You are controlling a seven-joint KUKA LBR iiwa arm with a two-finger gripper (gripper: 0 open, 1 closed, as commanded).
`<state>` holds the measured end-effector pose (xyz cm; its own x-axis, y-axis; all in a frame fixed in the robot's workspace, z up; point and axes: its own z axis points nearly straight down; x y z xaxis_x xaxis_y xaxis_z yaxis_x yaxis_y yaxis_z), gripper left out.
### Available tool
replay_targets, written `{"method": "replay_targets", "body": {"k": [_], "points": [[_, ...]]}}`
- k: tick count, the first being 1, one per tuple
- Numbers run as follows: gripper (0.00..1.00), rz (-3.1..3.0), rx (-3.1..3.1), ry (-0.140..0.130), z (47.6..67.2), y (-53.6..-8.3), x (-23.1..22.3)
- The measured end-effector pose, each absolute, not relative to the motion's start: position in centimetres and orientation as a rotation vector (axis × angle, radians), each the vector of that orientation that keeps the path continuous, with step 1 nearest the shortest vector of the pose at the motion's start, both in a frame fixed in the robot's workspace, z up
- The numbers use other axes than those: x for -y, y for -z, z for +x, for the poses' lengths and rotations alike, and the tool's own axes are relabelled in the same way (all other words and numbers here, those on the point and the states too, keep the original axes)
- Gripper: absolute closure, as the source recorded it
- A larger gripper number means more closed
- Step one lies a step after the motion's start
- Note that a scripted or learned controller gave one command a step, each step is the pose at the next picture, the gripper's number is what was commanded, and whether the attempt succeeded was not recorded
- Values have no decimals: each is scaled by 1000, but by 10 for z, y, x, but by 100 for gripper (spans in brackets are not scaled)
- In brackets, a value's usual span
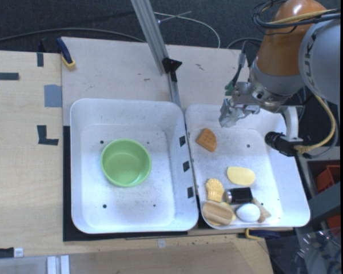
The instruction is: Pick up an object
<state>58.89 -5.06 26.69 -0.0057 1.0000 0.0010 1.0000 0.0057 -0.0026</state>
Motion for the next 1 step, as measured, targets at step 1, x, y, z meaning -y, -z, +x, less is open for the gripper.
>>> {"method": "replay_targets", "body": {"k": [1], "points": [[100,-2212,2228,-1,604,-254,-8]]}}
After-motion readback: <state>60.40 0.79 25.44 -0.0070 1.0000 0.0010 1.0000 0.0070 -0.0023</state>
